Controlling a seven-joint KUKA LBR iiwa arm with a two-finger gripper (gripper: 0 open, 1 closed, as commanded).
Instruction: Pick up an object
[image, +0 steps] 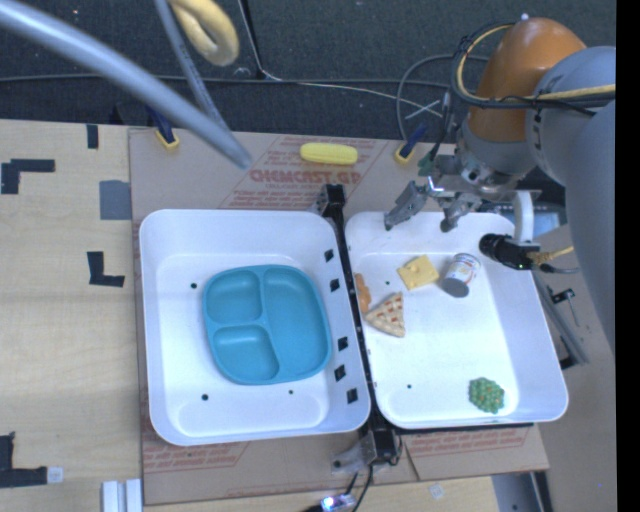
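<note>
Beyond broccoli (487, 395), claw (428, 208) hangs spread wide, holding nothing.

Bench (60, 300) bears two white bins (165, 330) (side by side).

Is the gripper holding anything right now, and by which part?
Nothing is held. The gripper hangs open above the right bin's far edge, with nothing between its fingers.

Tray (266, 325) in left bin (160, 300)
</note>
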